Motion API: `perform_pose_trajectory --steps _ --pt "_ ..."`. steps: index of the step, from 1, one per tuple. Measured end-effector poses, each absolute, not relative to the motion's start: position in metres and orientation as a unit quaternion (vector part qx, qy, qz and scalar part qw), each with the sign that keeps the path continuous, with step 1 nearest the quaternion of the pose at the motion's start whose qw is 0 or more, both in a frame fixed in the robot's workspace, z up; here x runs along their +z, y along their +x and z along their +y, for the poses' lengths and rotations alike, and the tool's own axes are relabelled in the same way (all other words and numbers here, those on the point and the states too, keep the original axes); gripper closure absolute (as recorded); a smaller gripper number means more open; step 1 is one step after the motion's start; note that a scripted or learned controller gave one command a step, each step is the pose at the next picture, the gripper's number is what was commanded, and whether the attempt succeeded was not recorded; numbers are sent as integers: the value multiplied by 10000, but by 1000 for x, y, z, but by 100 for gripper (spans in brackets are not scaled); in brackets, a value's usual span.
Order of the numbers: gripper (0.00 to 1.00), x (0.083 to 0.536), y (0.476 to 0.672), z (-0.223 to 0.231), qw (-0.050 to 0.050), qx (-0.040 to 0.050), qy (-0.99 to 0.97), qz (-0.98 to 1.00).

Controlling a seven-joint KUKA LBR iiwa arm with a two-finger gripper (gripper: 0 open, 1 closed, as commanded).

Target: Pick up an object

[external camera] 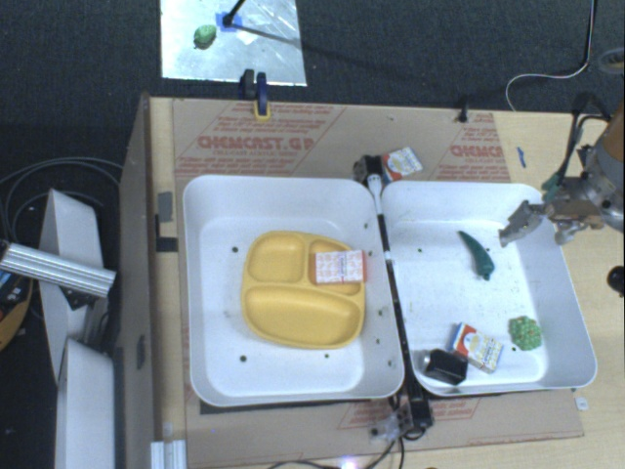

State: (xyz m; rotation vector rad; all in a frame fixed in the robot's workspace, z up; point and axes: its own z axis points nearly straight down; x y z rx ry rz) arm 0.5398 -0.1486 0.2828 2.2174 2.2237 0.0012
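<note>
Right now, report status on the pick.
Gripper at right bin's far right edge, nothing between fingers. Green pod nearest, lying loose. Path to it clear.

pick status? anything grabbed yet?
Nothing grabbed yet. The claw sits over the right bin's upper right edge, holding nothing. The green pepper, broccoli, small carton and black item all lie in that bin. Descent and grasp remain.

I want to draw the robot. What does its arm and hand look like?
At the right edge, the arm is grey metal with a bit of orange up top. The gripper is grey too, small and blocky, with a finger poking left over the right bin. It is too blurry to see markings.
</note>
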Motion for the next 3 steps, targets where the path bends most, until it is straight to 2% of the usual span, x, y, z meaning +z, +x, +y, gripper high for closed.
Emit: perform_pose_trajectory --steps 1,2,3 --pt "0 153 597 -172 -12 -9 7065 7077" --pt "0 84 599 -157 5 3 7060 7082" --pt "0 85 627 -185 18 7 7065 7077"
